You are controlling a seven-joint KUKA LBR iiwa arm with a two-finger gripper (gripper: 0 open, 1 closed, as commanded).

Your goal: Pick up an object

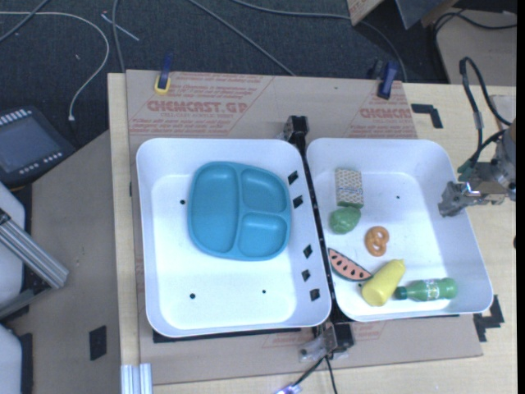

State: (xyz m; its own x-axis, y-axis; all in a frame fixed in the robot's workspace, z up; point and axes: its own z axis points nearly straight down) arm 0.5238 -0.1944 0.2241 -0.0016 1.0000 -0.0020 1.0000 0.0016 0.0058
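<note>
The gripper [454, 197] hangs at the right bin's [459, 245] far-right rim; whether it is open or holding anything cannot be told. Largest, well to its left in the other bin: a blue divided plate [239, 210], stiff, awkwardly wide. Nearer, down-left: a yellow squash toy [383, 282], probably light and smooth, best pinched across its body. A green bottle [428, 289] lies closest; a small pretzel [377, 240] sits to the left.

You have the gripper [454, 201] over the right bin's [426, 156] right rim, apart from the pretzel [377, 240], watermelon slice [349, 267] and green bottle [427, 289].
</note>
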